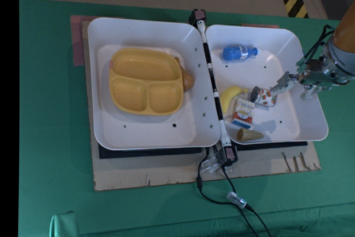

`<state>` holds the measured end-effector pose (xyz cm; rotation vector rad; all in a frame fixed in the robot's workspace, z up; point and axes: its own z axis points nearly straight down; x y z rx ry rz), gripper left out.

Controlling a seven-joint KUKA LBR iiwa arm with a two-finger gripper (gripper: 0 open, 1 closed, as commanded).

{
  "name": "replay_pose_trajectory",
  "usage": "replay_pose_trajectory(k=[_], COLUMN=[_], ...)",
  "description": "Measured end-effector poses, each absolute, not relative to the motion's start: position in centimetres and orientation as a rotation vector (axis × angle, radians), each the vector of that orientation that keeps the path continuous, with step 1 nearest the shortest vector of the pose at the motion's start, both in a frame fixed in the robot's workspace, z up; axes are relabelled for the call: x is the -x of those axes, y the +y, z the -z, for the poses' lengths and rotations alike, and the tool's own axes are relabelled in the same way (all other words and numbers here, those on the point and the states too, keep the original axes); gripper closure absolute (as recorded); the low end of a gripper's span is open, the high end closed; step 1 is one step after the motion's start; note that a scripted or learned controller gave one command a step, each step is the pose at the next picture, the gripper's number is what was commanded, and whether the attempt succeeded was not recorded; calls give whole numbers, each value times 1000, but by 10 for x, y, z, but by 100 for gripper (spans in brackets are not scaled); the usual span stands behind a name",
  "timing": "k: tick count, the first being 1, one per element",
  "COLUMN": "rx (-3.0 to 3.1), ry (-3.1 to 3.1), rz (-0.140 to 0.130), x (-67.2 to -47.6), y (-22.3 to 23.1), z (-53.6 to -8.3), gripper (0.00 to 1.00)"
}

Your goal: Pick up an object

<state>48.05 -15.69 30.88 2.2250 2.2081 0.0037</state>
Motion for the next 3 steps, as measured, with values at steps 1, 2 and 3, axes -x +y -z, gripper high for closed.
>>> replay_pose_trajectory(k=[1,2,3], rx=[-2220,-2216,-2216], ry=[2206,2186,2186], rz=[-6,-14,-14], x=[-569,-571,-571], y=[-162,-167,-166], z=[-189,-206,-206], gripper=[0,100,0])
